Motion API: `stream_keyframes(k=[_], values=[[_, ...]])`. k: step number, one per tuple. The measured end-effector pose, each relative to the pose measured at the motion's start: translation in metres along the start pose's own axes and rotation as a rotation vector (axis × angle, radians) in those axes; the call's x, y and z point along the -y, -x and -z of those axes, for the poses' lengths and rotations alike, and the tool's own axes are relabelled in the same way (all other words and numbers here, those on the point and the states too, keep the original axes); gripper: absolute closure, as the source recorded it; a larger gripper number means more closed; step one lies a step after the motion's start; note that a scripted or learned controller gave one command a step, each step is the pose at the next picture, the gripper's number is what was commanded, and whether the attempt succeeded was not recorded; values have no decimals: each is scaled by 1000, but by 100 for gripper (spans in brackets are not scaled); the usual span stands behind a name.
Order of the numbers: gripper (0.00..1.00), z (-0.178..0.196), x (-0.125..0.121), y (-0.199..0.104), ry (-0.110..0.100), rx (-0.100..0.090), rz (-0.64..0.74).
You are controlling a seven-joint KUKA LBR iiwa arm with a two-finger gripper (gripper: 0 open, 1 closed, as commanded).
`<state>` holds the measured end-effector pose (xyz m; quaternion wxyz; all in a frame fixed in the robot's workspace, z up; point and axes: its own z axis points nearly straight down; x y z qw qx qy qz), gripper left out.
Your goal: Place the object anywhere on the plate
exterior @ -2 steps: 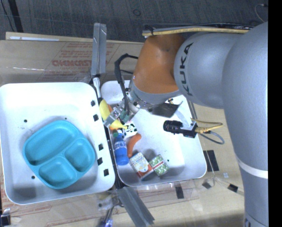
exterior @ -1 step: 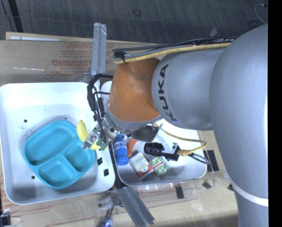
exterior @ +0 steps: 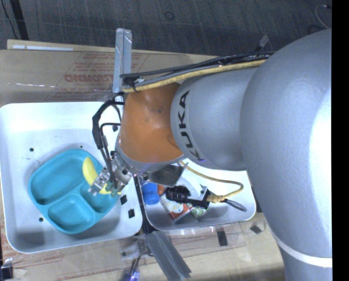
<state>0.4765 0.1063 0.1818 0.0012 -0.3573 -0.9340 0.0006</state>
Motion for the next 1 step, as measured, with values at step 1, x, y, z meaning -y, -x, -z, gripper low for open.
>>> stream_keyframes(k=[1], values=[[0, 0, 0, 0, 0, 0, -2]])
